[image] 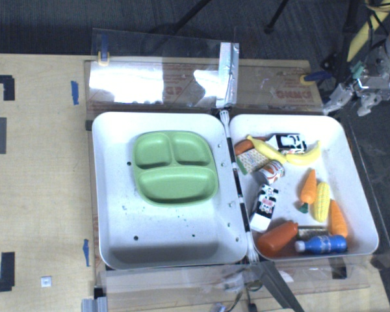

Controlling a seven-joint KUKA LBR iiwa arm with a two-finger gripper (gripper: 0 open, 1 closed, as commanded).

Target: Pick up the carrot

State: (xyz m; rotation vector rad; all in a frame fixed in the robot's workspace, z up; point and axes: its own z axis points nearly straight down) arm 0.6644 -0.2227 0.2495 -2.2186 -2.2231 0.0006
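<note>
1. Right now I see the carrot (307,187) lying in the right bin (357,168), just left of the corn cob (322,201).
2. Around it I find a second orange carrot-like piece (338,218), a banana (287,155), a blue bottle (322,244) and a red piece (277,236).
3. Left bin (110,174) carries a green divided plate (175,166).
4. Gripper (367,91) sits outside the bins at upper right; whether its fingers are apart or together I cannot tell.

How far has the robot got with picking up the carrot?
Nothing looks done yet. The carrot lies in the right bin, beside the corn cob, with nothing touching it. The gripper sits up at the far right, outside the bin. Reaching, grasping and lifting are all left.
</note>
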